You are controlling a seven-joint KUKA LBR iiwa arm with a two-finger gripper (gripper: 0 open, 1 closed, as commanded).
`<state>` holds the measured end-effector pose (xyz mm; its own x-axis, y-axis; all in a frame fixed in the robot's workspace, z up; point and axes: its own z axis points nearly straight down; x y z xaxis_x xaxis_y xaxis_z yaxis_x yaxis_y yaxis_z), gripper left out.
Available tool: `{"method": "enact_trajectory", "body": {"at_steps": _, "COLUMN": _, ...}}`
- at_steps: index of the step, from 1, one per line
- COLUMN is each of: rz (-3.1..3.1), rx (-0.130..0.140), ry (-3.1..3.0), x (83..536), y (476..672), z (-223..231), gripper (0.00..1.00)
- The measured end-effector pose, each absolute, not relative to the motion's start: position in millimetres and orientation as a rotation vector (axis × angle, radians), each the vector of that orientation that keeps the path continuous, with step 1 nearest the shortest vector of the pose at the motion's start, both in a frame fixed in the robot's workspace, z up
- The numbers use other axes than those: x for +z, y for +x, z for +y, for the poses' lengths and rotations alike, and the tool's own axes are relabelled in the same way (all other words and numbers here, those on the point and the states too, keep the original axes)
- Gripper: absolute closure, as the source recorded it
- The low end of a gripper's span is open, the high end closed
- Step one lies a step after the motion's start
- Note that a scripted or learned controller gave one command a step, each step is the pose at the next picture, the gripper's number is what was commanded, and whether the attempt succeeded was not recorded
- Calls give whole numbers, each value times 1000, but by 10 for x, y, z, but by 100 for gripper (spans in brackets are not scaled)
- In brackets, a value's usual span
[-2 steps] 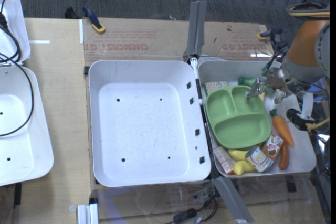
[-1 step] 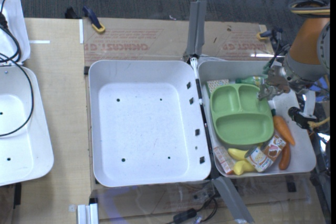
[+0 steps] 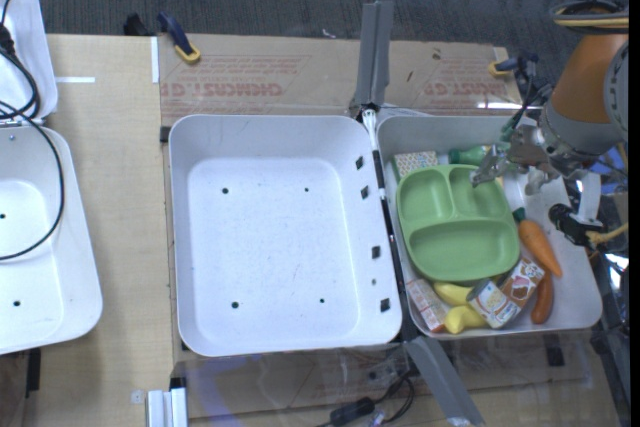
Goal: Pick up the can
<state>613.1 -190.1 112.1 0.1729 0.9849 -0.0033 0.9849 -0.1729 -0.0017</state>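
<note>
The can (image 3: 493,303) lies on its side in the front part of the right bin (image 3: 575,315), its silver end and printed label showing. It rests between a yellow banana-like toy (image 3: 458,306) and an orange and white packet (image 3: 523,279). My gripper (image 3: 508,165) hangs over the back of the same bin, above the far right corner of a green divided plate (image 3: 455,225). It is well behind the can and apart from it.
An orange carrot (image 3: 540,248) and a darker sausage-like piece (image 3: 543,297) lie at the plate's right. A small box (image 3: 425,305) sits at the front left, a patterned card (image 3: 415,162) and a green item (image 3: 466,155) at the back. The left bin (image 3: 275,235) adjoins.
</note>
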Motion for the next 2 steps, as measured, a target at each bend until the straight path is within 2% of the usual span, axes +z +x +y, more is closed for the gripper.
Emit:
{"method": "enact_trajectory", "body": {"at_steps": 1, "rz": 2025, "rx": -11, "ry": 2405, "x": 1193, "y": 6122, "z": -1901, "gripper": 100}}
{"method": "enact_trajectory", "body": {"at_steps": 2, "rz": 2023, "rx": -10, "ry": 2403, "x": 1203, "y": 6129, "z": -1902, "gripper": 0}}
